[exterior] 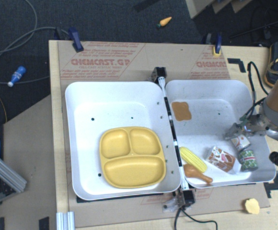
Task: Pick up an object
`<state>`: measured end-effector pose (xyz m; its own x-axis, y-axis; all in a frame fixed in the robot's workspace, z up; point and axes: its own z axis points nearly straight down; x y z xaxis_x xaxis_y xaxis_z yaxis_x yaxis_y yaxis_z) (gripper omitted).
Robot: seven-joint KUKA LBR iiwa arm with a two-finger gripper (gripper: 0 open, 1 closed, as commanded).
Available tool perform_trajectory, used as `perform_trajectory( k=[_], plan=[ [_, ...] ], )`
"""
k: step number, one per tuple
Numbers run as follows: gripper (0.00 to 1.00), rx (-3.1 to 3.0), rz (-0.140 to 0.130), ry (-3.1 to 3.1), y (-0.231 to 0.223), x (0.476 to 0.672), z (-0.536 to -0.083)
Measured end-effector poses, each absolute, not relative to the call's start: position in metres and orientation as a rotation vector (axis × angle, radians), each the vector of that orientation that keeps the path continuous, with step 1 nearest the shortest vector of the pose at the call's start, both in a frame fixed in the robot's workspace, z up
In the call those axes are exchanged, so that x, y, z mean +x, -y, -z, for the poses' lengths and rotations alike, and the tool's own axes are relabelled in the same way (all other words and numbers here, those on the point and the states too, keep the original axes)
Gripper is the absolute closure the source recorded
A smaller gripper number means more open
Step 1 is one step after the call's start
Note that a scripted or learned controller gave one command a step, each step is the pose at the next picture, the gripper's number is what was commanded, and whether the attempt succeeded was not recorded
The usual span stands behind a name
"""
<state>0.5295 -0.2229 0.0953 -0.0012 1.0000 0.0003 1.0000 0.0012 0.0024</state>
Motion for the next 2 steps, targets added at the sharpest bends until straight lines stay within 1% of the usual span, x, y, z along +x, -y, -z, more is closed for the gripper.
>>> perform_trajectory(
  k=[1,2],
  plan=[
    [1.00,2.206,-0.011,-2.235,0.110,0.592,-0.098],
    [1.00,2.206,-0.016,-2.229,0.032,0.603,-0.190]
  ],
)
